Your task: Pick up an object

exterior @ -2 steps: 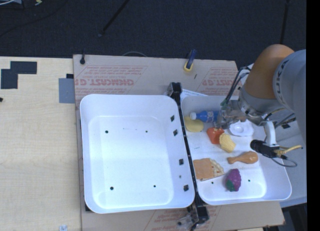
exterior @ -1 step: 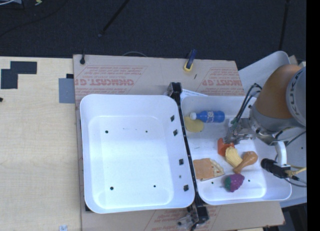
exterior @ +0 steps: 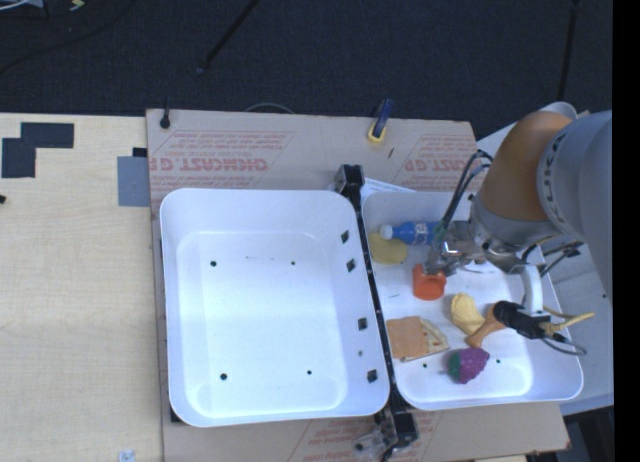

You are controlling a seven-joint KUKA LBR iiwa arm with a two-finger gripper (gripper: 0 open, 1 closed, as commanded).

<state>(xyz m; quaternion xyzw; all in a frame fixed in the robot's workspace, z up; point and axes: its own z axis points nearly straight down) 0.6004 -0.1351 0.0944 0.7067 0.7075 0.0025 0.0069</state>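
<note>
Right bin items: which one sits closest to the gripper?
The small orange-red cup-like piece, directly beneath the gripper. The yellow lump, tan flat slab, purple piece and blue-capped bottle lie farther off.

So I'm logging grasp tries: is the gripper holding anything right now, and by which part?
Cannot be told. The gripper sits right above the small orange cup in the right white bin, but a hold isn't visible.

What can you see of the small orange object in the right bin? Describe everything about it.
The orange object is small, squat and cup-like, bright orange-red, with a smooth plastic look. It stands near the middle of the right bin, on the white floor. The hand is directly above it, at or against its top edge. A yellow piece lies to its upper left, a blue-capped bottle above.
</note>
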